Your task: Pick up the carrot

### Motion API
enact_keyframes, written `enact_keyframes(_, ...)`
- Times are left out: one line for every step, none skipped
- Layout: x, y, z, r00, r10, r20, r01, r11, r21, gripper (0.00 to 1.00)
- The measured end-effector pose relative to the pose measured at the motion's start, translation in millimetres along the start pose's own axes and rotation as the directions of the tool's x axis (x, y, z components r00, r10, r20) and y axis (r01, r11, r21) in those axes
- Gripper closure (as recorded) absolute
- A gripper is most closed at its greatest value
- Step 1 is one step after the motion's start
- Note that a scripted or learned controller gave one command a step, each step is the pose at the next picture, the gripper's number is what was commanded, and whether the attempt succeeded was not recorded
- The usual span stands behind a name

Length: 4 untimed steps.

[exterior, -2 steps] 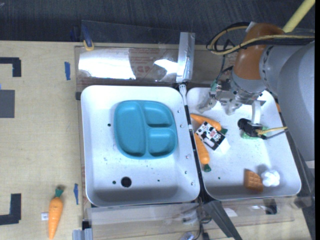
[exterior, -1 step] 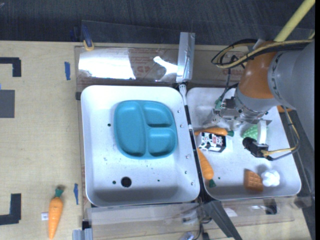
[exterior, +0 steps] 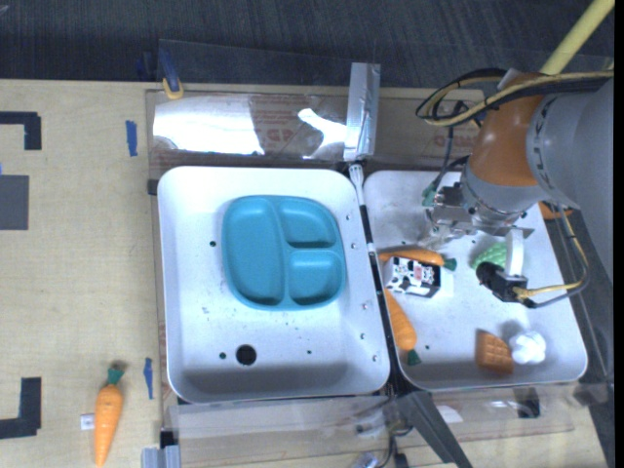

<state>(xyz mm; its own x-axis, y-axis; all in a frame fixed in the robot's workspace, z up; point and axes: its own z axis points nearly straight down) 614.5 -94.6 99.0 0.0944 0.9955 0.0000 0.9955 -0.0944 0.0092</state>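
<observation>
Carrot [exterior: 400,325]: one, orange, lay in the right bin [exterior: 561,359] against its left wall, tip toward the near edge. Second carrot [exterior: 107,412] lay on the desk [exterior: 68,291] left of both bins. Black-and-white card [exterior: 414,278] sat just above the first carrot, an orange piece [exterior: 417,256] touching its top. Tool [exterior: 450,220] hung over the right bin's upper part, apart from the carrot; its state could not be told. Blue divided tray [exterior: 283,252] lay in the left bin [exterior: 195,349].
</observation>
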Motion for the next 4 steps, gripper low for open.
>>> enact_keyframes(0,0,1,1.000,0.000,0.000,0.000,1.000,0.002,0.00)
enact_keyframes(-1,-43,11,0.982,-0.189,-0.001,0.189,0.982,0.004,0.00)
enact_keyframes(-10,-84,11,0.924,-0.383,-0.002,0.383,0.924,0.003,0.00)
enact_keyframes(-10,-82,-1,0.925,-0.381,0.001,0.381,0.925,-0.004,1.00)
